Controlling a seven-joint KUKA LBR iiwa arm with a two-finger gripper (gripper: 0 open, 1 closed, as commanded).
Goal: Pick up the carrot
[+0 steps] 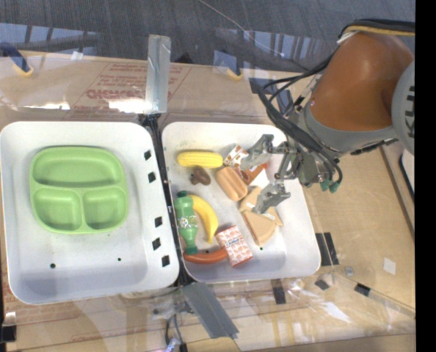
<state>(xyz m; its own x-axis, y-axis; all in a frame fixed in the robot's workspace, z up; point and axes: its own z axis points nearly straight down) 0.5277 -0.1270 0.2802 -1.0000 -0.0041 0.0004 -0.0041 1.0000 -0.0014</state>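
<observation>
Grey arm [365, 72] reaches in from the right over the right bin [299, 248], its gripper [266, 169] spread wide above the carrot [256, 171].

I see two smooth white plastic bins [291, 259], a matt green plastic tray [77, 189], glossy plastic toy food, and a metal claw [269, 169] over the cardboard-lined surface [78, 86]
</observation>
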